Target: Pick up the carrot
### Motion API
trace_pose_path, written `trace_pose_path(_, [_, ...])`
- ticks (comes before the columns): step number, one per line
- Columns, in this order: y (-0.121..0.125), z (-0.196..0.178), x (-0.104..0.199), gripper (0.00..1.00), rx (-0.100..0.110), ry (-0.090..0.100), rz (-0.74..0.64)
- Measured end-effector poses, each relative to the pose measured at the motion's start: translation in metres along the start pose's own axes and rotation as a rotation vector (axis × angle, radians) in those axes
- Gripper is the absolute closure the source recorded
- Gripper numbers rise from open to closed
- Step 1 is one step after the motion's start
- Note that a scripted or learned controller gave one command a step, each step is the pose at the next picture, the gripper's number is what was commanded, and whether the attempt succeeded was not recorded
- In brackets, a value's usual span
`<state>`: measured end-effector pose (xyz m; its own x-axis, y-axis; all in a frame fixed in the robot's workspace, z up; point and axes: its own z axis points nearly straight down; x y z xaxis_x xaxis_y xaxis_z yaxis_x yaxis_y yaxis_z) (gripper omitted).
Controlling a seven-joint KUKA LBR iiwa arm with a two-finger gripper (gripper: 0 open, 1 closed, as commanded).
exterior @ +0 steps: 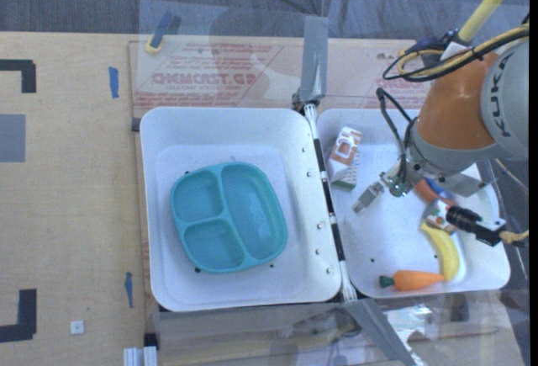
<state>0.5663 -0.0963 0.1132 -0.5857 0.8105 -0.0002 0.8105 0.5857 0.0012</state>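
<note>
Currently, the carrot (414,279) lies at the near edge of the right bin (370,259), touching the banana (446,250). You cannot tell the jaw state of the gripper (392,185). Expect the banana or bin wall to foul the grasp.

The small orange plastic carrot with a green stem end (414,279) lies flat along the right bin's near edge, green end pointing left.
</note>
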Motion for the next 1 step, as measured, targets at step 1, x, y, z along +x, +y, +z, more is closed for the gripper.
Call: trace_pose_path(1, [-0.0329, -0.1503, -0.0738, 0.0, -0.002, -0.004, 0.172])
